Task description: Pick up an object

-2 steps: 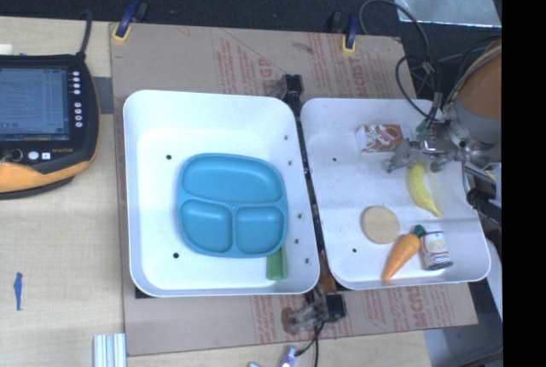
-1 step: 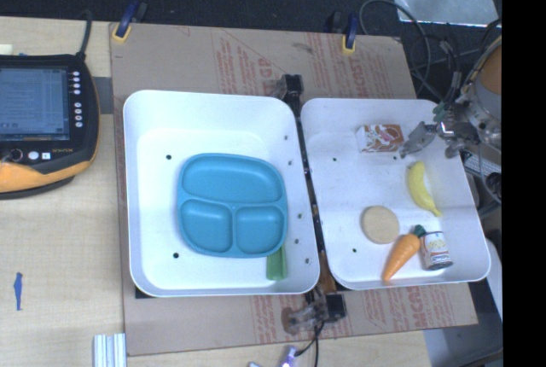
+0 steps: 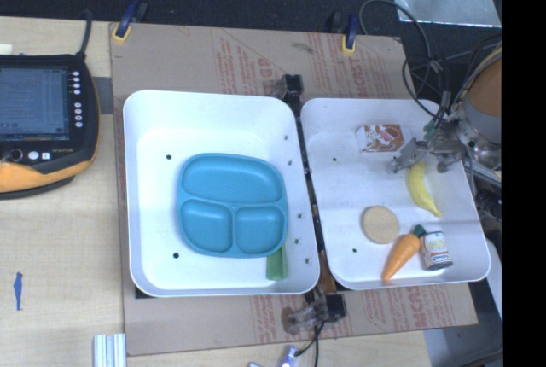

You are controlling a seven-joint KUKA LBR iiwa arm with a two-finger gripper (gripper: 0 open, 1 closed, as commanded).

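One banana (image 3: pixel 423 189) | one carrot (image 3: pixel 399 255) | one blue tray (image 3: pixel 231 204) | tool (image 3: pixel 424 157) fingers spread, grasping nothing

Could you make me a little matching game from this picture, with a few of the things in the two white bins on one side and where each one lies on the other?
Things:
1. blue divided plate
2. banana
3. carrot
4. small packet

Places:
A. far end of the right bin
B. left bin
C. just below the gripper
D. near edge of the right bin, beside a small can

Pairs: 1-B, 2-C, 3-D, 4-A
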